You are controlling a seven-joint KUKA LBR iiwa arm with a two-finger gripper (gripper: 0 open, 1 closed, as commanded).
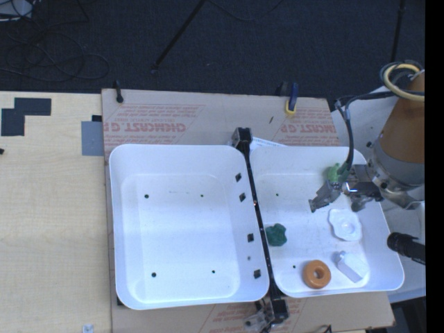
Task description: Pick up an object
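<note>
**Arm poised over right-hand bin, several small pieces in reach**

The grey two-finger pincer (340, 198) of the KUKA arm (406, 127) hangs over the far right part of the right-hand shallow white plastic bin (295, 168), its two dark fingers spread apart with nothing visible between them. A small bright green object (336, 173) shows just behind the pincer, partly masked by the wrist hardware; whether it lies loose in the bin or belongs to the rig is hard to tell. Just below the fingertips lies a flat white, roughly round piece (345, 225), pale against the bin floor and the nearest candidate for a grasp. Further down from it sits a small grey block-like piece (347, 267), and beside that, to the left, an orange ring with a hole in its middle (317, 275). Well to the pincer's lower left, near the dividing wall, rests a dark green crumpled lump (277, 234). Beyond that wall is the left-hand white bin (125, 186).

To do the pick well, the arm would likely need to centre the spread fingers squarely over one chosen piece, descend straight until the tips flank it, and close only then. The flat white piece offers little height to pinch; the ring or lump may grip more surely.
</note>
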